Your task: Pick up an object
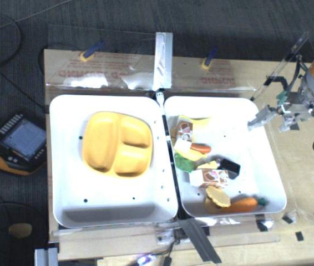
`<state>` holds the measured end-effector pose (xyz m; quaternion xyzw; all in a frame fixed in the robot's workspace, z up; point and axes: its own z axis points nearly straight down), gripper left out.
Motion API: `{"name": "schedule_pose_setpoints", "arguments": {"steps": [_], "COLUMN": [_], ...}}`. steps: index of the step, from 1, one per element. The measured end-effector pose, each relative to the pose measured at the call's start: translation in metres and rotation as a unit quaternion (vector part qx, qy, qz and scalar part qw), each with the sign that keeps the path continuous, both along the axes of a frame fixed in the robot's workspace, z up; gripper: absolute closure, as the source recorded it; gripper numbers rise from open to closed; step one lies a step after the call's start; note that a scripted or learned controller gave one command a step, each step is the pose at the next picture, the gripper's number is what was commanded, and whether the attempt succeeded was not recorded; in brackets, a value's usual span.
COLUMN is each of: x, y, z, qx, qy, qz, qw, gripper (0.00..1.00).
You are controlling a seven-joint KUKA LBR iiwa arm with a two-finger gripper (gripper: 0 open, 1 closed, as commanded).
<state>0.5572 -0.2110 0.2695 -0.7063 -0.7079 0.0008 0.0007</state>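
My gripper [273,121] hangs over the right rim of the right bin [268,165], beside the heap of toy food and apart from it. Its two fingers stand spread, open, with nothing between them. The heap lies along the left side and front of that bin: a small printed carton [185,131], a red sausage [200,147], a green piece [183,163], a black block [229,167], a second carton [215,177], a tan cookie-like piece [218,196] and an orange carrot [238,205]. A yellow divided plate [116,143] lies in the left bin [68,198].
A metal post [163,60] stands at the back between the bins, with blue-and-yellow clips to either side. A handheld device [19,142] and cables lie on the floor at left. The bench's bare wood [301,193] runs right of the bins.
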Motion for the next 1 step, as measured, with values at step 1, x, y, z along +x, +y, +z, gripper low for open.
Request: {"name": "schedule_pose_setpoints", "arguments": {"steps": [1], "x": [0.0593], "y": [0.0582], "z": [-0.1146], "qx": [0.0001], "qy": [0.0], "qz": [0.047], "qw": [0.9989], "gripper": [0.0]}}
